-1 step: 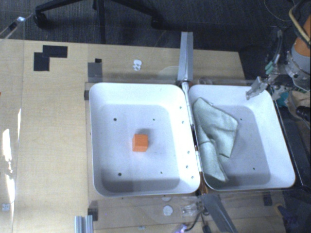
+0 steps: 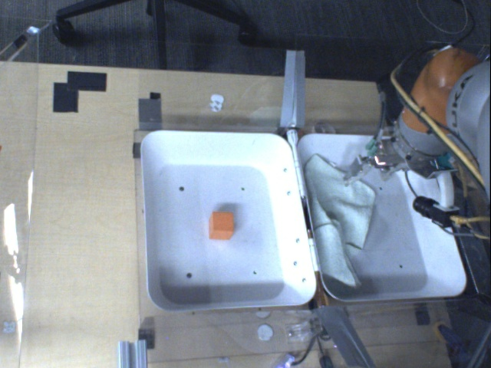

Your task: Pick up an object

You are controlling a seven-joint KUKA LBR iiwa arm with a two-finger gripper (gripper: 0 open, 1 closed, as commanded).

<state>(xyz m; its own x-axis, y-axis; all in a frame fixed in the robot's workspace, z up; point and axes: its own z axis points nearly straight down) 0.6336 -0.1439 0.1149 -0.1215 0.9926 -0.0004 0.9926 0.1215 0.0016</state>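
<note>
A small orange cube (image 2: 222, 225) sits near the middle of the left white bin (image 2: 165, 205). A crumpled grey-green cloth (image 2: 337, 213) lies along the left side of the right white bin (image 2: 430, 274), running from its back to its front. My gripper (image 2: 370, 163) hangs over the back of the right bin, right at the cloth's upper right edge. The grey wrist with its orange band (image 2: 441, 79) rises behind it to the right. From this angle I cannot make out whether the gripper touches the cloth.
A metal divider post (image 2: 292, 90) stands behind the seam between the bins. Black cables (image 2: 437, 209) loop from the arm over the right bin's right side. Black tape marks (image 2: 77, 89) lie on the wooden bench at the far left.
</note>
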